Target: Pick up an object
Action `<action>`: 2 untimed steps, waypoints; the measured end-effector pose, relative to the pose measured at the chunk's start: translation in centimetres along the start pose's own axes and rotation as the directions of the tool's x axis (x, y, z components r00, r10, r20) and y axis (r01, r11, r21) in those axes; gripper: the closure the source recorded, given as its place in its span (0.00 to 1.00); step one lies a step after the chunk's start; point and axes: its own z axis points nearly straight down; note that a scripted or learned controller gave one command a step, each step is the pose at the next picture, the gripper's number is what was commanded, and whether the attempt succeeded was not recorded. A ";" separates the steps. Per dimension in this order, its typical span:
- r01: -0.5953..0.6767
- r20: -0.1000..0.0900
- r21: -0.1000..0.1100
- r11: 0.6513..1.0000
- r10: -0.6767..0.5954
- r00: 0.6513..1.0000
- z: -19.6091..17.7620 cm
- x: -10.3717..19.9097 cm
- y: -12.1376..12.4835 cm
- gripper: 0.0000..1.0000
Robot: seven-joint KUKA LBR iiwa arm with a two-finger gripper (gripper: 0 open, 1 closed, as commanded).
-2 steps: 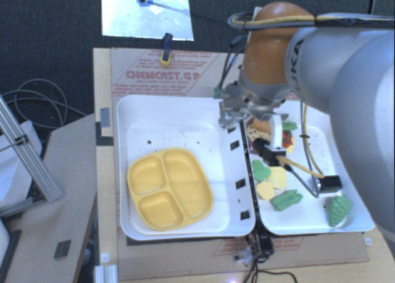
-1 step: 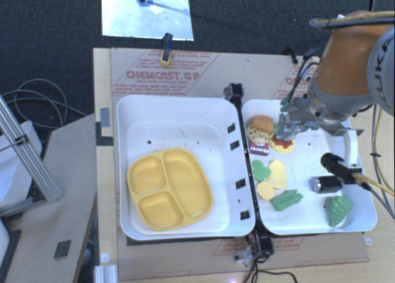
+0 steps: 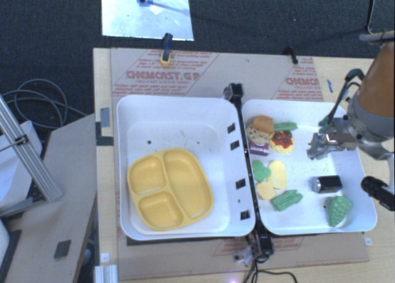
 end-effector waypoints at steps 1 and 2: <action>0.001 0.001 -0.001 1.000 -0.001 1.000 0.5 -5.7 -1.6 1.00; 0.002 0.007 -0.014 1.000 -0.002 1.000 -10.5 -11.8 -1.4 1.00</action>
